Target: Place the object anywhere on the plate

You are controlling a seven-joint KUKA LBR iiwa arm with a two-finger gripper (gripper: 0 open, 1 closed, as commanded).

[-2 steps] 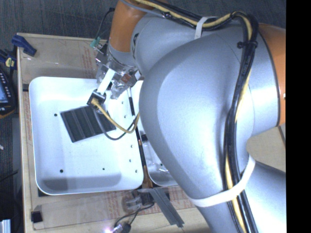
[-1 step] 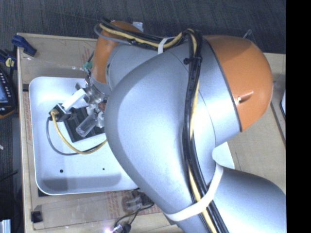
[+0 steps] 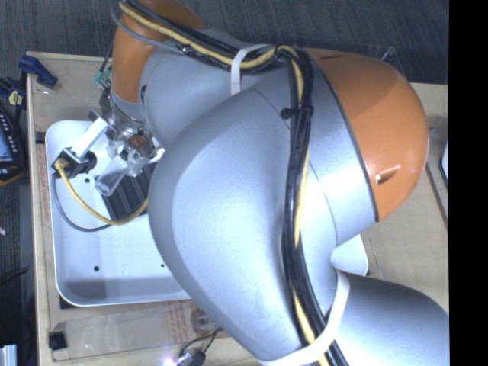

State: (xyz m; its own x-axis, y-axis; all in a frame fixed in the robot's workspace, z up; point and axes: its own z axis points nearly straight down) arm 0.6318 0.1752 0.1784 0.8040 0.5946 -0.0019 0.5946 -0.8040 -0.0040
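Fingers (image 3: 126,193) of the gripper (image 3: 122,180) point down into the left bin (image 3: 84,280), toward 7 o'clock from the wrist; whether they are apart or together cannot be told, since the dark pads merge into one black block and nothing can be made out between them. Gripper body, clear and metallic, sits at about 9 o'clock in the view, just above the bin floor near the bin's upper half. A white bracket (image 3: 90,137) juts from the wrist toward 10 o'clock, ending in a small black fitting (image 3: 75,161). From there a yellow cable (image 3: 76,212) loops down over the bin floor toward 6 o'clock and curves back up to the fingers. Orange band (image 3: 133,48) sits above the wrist at 11 o'clock. Arm (image 3: 252,204), grey and large, covers the centre and the right, with a second orange cap (image 3: 381,120) at 2 o'clock and a black-and-yellow cable bundle (image 3: 297,166) strapped along it. Object and plate: neither can be made out; the bin floor that shows is plain white with a few small dark dots. Bench (image 3: 46,75) shows as a tan strip at 9 to 11 o'clock.
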